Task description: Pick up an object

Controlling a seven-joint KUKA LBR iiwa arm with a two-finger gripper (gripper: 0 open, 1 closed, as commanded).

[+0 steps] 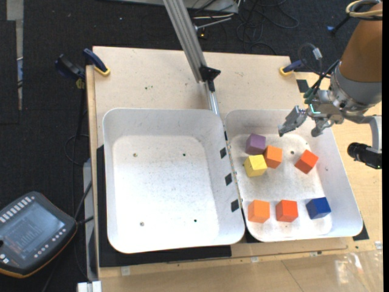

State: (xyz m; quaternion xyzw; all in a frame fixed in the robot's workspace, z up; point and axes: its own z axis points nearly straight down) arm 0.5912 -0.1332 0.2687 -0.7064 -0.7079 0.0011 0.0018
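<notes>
I see my claw [306,123] hanging at the upper right of the frame, over the top edge of the right bin [346,190], its two fingers spread wide with nothing between them. Below it in that bin lie a purple cube [256,143], a yellow cube [255,165], orange cubes [273,156] and a blue cube [318,207]. The left bin [112,181] sits alongside on the bench [152,78].
</notes>
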